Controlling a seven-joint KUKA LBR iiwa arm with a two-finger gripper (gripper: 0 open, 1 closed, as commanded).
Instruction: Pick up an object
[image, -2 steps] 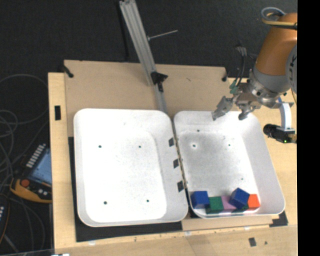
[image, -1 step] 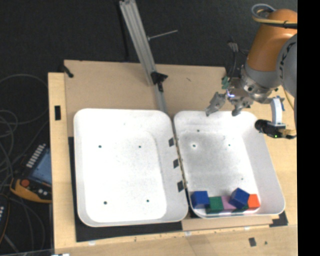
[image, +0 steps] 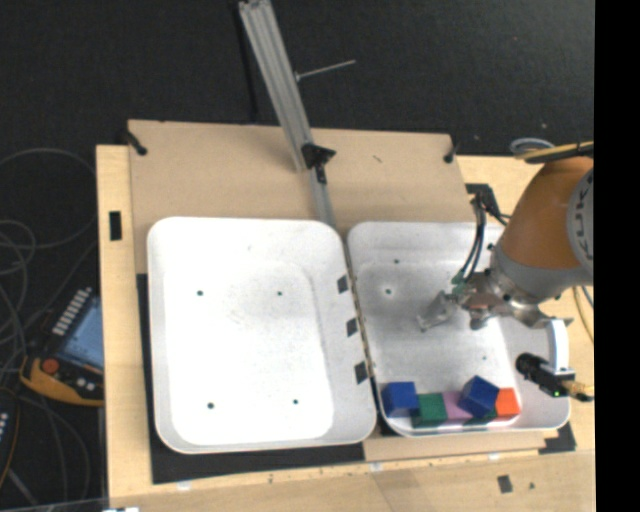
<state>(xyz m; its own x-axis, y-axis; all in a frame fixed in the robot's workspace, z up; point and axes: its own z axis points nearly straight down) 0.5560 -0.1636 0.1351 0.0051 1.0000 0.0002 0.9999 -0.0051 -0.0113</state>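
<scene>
Blocks, small, hard-edged and brightly coloured, are gathered along the near rim of the right bin (image: 400, 250): a blue block (image: 400, 395), a green block (image: 431, 408), a pale purple block (image: 458, 408), a second blue block (image: 480, 395) tilted on top, and an orange block (image: 507, 402). The bin is shallow, white and round-cornered, as is the left bin (image: 240, 330) beside it, both set on a tan tabletop (image: 390, 160). The tool (image: 436, 315) is seen over the bare middle of the right bin, well apart from the blocks; whether it is spread or pressed together cannot be told. A slanted metal rail (image: 285, 90) crosses behind the bins.
</scene>
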